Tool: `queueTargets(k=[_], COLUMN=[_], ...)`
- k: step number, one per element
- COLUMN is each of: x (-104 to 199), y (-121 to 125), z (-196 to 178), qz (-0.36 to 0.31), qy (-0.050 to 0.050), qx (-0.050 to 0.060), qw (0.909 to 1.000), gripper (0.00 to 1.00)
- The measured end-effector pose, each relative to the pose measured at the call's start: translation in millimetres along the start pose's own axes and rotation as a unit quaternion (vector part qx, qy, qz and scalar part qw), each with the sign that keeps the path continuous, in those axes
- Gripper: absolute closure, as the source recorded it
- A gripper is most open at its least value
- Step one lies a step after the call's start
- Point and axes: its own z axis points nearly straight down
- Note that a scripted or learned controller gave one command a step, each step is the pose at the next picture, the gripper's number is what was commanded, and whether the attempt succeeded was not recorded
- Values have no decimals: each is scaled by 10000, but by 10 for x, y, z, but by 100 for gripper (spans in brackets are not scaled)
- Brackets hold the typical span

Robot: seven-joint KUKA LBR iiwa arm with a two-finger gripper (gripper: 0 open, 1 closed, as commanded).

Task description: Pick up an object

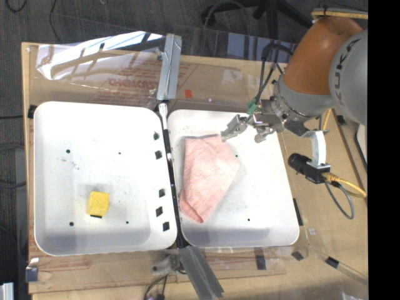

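The grey two-finger claw [245, 128] hangs spread apart and grasping nothing over the right white bin [275, 227]. The crumpled pink cloth [206, 177] lies in that bin, at the claw's seven o'clock, its top corner just beside the fingertips.

Even overhead light, sharp focus

You are working in a robotics laboratory or test cell. The evidence: two shallow white plastic bins [94, 167] sit side by side on a plain wooden bench [212, 74], with a clear plastic sheet taped down behind them. To the right of the bins, a grey industrial arm with an orange band [325, 55] trails exposed cables. Beyond the bench, dark carpet and the black base of an office chair [262, 5] are visible.
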Motion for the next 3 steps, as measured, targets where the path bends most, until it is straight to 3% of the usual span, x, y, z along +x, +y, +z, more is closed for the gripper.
queueTargets(k=[1,2,3], x=[-303,-300,251], y=[147,150,733], z=[1593,1492,412], qz=[340,318,284], qy=[1,5,0], qx=[5,13,-13], qw=[9994,9995,9996], gripper=[0,100,100])
